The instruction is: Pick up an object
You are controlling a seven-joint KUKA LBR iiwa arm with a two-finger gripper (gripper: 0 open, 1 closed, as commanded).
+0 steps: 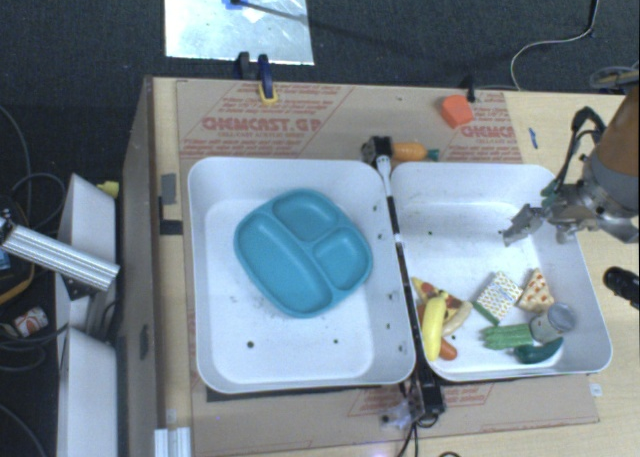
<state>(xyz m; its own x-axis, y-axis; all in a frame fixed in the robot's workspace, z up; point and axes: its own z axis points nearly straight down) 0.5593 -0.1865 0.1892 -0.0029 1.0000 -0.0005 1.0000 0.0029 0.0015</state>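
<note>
In the right bin (470, 200), a heap of small toy foods lies along the front edge: a yellow banana (433, 323), a checked cracker (497, 296), an orange waffle piece (536, 291), a green vegetable (508, 335) and a grey cylinder (556, 320). My gripper (541, 227) hangs over the bin's right side, above and behind the heap. Its fingers are spread open, one pointing left, and there is nothing between them. The left bin (220, 345) holds a blue divided plate (303, 252).
Behind the bins, an orange block (456, 110) and a small orange-and-black tool (400, 152) lie on the bench. A shiny metal sheet (238, 5) lies on the floor beyond. Cables run along the right side.
</note>
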